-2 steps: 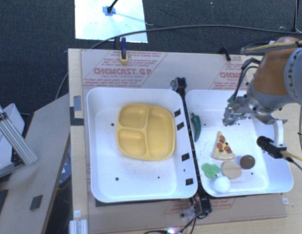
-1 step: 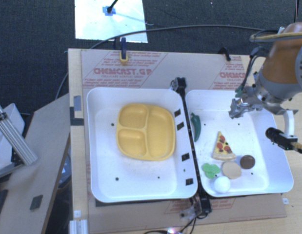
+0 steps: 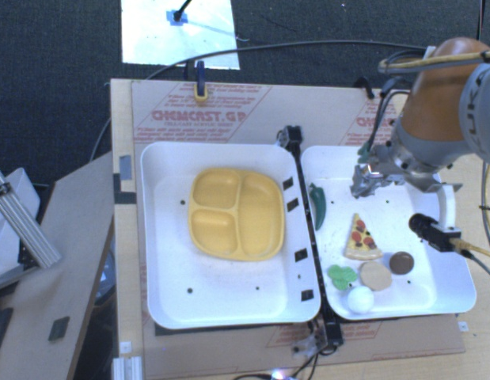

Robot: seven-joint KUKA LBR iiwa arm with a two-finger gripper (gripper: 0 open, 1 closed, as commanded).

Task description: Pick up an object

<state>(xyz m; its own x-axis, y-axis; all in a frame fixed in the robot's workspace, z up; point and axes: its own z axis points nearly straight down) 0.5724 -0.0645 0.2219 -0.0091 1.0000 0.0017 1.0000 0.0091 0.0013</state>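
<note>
**Gripper above the right bin, nothing visibly held**

While the gripper (image 3: 363, 182) hangs over the right bin (image 3: 454, 291), its finger state cannot be told. A pizza slice toy (image 3: 361, 237) lies just below it, apart. A green pepper (image 3: 317, 204) lies near the bin's left wall; a yellow divided plate (image 3: 235, 213) sits in the left bin (image 3: 161, 291).

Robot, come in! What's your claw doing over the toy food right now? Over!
Gripper above right bin, nothing seen between fingers. Pizza slice just below it, untouched. Green pepper beside it, other toys clustered at near edge. Over.
</note>
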